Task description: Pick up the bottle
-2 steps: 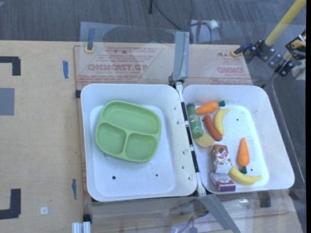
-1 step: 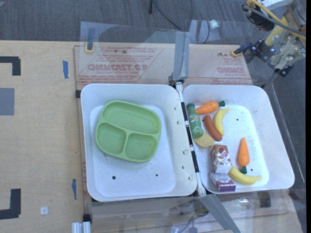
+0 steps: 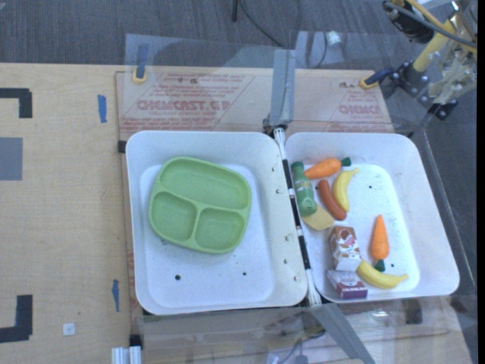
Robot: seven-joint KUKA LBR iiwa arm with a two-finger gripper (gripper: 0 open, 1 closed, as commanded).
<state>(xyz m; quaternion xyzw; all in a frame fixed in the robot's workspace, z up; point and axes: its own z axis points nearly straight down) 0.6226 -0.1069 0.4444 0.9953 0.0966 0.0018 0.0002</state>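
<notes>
Arm point(image 3: 432, 32) sits top right (seemingly raised), well apart from bottle point(image 3: 304, 189).

1. This is a robotics lab or test bench, not a home or kitchen.
2. The light wooden bench top point(image 3: 61, 226) carries black tape markers point(image 3: 18, 101) and blue tape strips point(image 3: 101, 108), well left of the claw point(image 3: 443, 67).
3. Two shallow white bins point(image 3: 144, 226) lie side by side, below-left of the claw, holding toy food and a green divided tray point(image 3: 200, 204).
4. Loose black cable point(image 3: 265, 14) crosses grey carpet point(image 3: 114, 10), left of the claw.
</notes>
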